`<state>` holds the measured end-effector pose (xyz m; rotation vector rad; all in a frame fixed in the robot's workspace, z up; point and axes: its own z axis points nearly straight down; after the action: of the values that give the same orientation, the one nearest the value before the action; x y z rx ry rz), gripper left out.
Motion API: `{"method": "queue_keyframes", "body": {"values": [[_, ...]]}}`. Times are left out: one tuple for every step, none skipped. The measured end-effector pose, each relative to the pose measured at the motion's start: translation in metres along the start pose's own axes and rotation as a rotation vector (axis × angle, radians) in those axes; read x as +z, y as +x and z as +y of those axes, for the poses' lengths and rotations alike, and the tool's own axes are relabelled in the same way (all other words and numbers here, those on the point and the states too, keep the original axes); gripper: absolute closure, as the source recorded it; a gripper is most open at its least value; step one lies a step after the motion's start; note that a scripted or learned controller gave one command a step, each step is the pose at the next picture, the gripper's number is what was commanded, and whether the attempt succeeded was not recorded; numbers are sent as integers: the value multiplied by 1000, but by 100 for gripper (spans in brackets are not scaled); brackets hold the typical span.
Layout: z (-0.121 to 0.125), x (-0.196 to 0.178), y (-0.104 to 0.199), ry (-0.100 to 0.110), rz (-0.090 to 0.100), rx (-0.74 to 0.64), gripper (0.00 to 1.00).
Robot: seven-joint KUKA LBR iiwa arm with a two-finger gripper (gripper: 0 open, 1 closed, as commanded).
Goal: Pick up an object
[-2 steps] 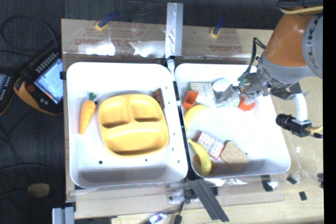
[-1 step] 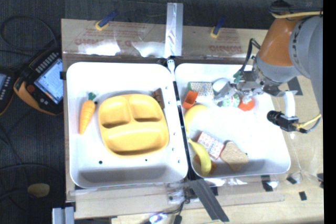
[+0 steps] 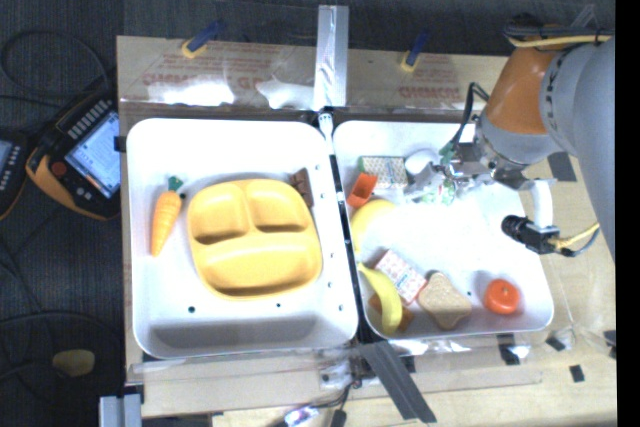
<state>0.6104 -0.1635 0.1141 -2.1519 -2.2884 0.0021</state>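
My gripper [image 3: 432,179] is low over the back of the right bin [image 3: 530,315], reaching in from the right under the orange wrist band. Just left of it lie a small patterned box [image 3: 382,169] and an orange cup-like piece [image 3: 362,187]. A round yellow fruit [image 3: 368,215] sits below those. Along the front of this bin are a banana [image 3: 386,301], a red-and-white packet [image 3: 400,273], a slice of bread [image 3: 446,301] and a small orange fruit [image 3: 502,295]. The gripper's tip is blurred against the clutter.
The left bin [image 3: 150,315] holds a yellow divided plate [image 3: 254,235], a carrot [image 3: 164,219] at its left and a small brown piece [image 3: 301,183] by the divider. A handheld pendant [image 3: 82,159] lies off the bench at the left.
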Motion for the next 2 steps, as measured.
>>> {"method": "queue_keyframes", "body": {"values": [[13, 26, -3, -7, -3, 41, 0], [44, -39, -24, 0, -4, -100, 0]]}}
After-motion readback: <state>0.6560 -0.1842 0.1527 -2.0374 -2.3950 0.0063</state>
